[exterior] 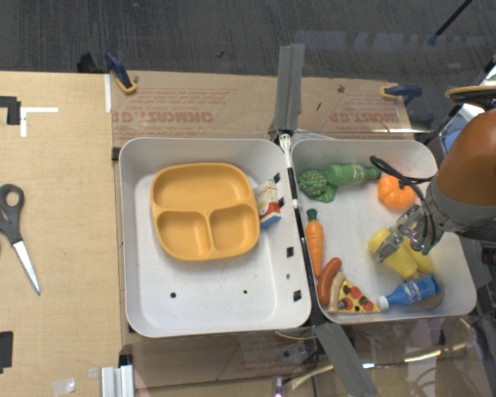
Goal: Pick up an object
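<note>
The gripper (411, 236) hangs low over the right bin (360, 149), near its right wall, directly at a yellow toy (401, 255) lying toward the bin's front-right part. Whether the fingers are spread or pinching the toy I cannot tell. The toy looks like light, hollow, smooth plastic: stiff enough for a firm squeeze but likely to slip, so a grip across its narrower middle seems safest.
</note>
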You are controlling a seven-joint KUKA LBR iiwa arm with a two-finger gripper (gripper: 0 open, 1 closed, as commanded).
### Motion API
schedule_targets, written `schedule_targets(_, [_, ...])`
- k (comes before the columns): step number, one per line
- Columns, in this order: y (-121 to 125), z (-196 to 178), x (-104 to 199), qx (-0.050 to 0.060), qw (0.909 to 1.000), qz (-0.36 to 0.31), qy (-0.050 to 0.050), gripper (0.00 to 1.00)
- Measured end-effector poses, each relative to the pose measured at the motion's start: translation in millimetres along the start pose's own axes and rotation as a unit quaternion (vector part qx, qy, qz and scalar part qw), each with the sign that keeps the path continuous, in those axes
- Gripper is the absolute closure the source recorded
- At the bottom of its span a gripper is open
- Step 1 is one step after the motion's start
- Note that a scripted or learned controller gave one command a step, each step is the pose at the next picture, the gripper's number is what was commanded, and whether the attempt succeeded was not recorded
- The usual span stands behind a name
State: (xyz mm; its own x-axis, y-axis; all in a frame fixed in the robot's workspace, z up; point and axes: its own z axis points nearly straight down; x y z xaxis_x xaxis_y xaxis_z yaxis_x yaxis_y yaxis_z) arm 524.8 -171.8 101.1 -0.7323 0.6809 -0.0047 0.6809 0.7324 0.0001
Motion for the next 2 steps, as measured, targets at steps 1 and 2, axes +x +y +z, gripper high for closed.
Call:
schedule_targets(1, [67,-8,19,0.000,0.9998,0.022,0.002,1.00])
schedule_targets(2, [166,-110,-2,0.000,0.9999,0.011,0.000,1.00])
